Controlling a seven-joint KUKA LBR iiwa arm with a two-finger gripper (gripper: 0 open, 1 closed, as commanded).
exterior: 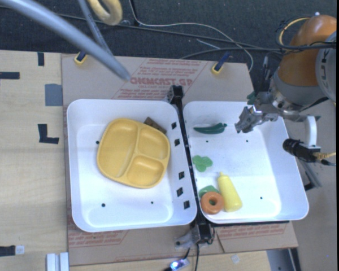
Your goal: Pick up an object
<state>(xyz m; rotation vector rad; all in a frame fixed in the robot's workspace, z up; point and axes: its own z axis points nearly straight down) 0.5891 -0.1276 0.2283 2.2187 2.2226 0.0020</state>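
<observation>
The right bin [271, 168] lay open across its middle and right side, while a green pepper [210, 129], green piece [202, 163], yellow bottle [229, 192] and orange ring [212, 202] crowded its left edge.

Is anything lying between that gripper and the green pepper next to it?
Nothing visible does. The gripper hovers at the top of the right bin, just right of the green pepper, with bare white floor between them. The yellow bottle and orange ring lie farther down.
</observation>
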